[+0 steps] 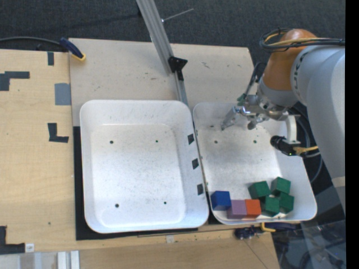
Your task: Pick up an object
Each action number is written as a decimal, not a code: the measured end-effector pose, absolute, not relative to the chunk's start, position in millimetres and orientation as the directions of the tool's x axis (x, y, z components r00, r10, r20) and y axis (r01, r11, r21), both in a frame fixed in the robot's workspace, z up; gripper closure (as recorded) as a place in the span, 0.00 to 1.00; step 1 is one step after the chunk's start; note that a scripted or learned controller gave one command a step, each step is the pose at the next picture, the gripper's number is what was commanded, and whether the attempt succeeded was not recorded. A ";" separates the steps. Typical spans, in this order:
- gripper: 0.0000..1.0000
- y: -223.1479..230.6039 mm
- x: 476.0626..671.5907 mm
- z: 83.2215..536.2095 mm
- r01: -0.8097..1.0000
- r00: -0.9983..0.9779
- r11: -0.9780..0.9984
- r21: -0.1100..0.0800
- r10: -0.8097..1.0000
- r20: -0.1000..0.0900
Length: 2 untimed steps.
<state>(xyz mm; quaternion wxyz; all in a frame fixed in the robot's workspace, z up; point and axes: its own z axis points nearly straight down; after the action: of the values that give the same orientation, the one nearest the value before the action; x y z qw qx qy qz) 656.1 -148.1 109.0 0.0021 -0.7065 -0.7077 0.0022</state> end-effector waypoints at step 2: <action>1.00 -146.9 656.0 101.8 1.000 -0.004 0.004 -0.003 1.000 -0.002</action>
<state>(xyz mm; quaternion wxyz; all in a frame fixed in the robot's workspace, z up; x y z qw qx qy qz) 656.0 -146.9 101.8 0.0002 -0.7058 -0.7084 0.0017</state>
